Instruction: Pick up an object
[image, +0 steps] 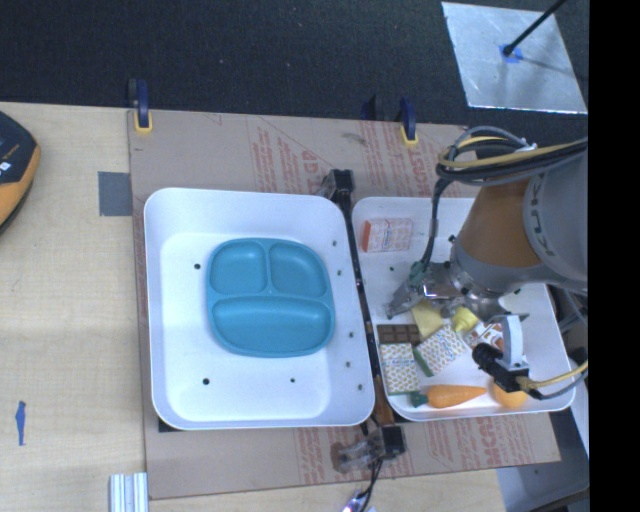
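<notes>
Fingers of the grey two-finger gripper, their opening impossible to judge, hang over the right white bin, a pale yellow block just at six o'clock.

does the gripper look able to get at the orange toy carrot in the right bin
Probably yes: the orange toy carrot lies uncovered near the right white bin's front rim, with the gripper just above the pile behind it.

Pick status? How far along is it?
Done: the arm has reached over the right bin, and the gripper sits low among the clutter. In hand: nothing visibly held; it hangs by the yellow piece. Left: grasp and lift. The carrot and small box lie untouched; the blue plate sits in the left bin.
</notes>
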